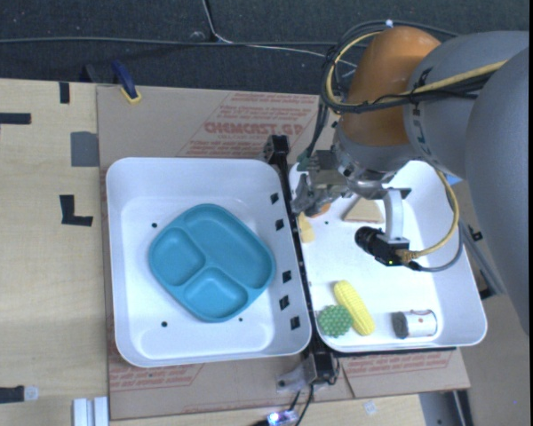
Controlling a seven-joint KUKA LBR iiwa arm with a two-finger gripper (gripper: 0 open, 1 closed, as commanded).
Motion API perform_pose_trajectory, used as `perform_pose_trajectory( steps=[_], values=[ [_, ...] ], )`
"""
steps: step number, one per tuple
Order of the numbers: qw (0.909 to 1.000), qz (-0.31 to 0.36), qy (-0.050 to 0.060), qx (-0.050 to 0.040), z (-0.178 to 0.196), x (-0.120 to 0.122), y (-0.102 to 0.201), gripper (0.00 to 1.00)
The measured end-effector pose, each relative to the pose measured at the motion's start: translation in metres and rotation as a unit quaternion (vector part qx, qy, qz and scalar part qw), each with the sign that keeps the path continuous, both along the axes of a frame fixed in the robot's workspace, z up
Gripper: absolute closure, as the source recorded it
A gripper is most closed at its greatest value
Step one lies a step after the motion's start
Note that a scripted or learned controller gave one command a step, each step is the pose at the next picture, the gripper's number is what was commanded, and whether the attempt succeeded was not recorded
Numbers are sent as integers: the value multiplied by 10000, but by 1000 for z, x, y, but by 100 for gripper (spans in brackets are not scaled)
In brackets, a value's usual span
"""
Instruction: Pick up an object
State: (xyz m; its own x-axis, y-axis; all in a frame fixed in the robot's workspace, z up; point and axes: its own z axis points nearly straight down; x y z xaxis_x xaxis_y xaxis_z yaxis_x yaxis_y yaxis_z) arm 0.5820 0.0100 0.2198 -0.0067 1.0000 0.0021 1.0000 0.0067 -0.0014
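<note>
Both shallow white bins, the left bin (pixel 124 238) and the right bin (pixel 444 278), look like smooth, slightly glossy plastic. The blue three-compartment tray (pixel 211 261) is smooth matt plastic. The yellow corn cob (pixel 353 307) near the right bin's front edge has a bumpy, shiny plastic skin; the green ball (pixel 334 320) touching it looks rough. The small grey cylinder (pixel 415 324) looks metallic. The brown printed sheet (pixel 240 122) under the bins is matt cardboard.

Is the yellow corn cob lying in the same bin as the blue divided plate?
No, the corn cob lies in the right bin, while the blue plate sits in the left bin.
</note>
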Motion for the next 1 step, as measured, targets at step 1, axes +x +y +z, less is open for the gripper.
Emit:
perform_pose_trajectory(
  steps=[1],
  values=[
    [10000, 1, 8, -3, -9, -11, 57, 100]
  ],
)
